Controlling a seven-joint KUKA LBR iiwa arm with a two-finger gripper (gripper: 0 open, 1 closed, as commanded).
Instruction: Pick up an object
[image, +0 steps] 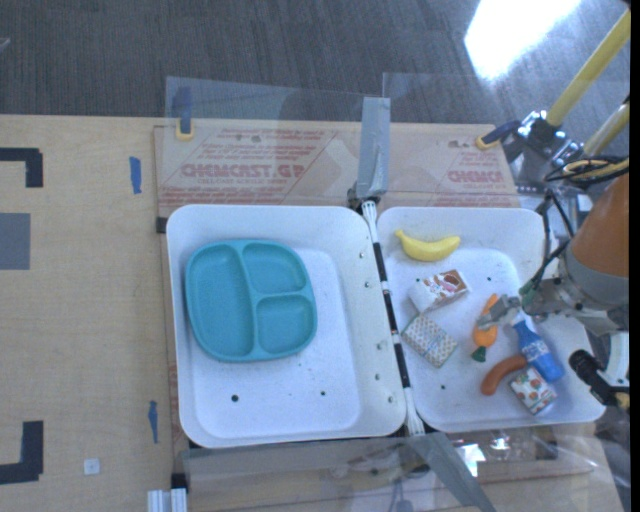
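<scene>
Reaching stage: end effector (497, 318) low over carrot (486, 330) near right bin's (470, 410) right edge, grip state impossible to tell. Next: closing squarely on carrot, clear of bottle (534, 350).

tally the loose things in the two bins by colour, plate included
Teal: 1, the divided plate in the left bin
Yellow: 1, the banana
Orange: 2, the carrot and the sausage
Blue: 1, the bottle
Patterned or mixed: 3, the carton, the checked packet, the small can
Total: 8
</scene>
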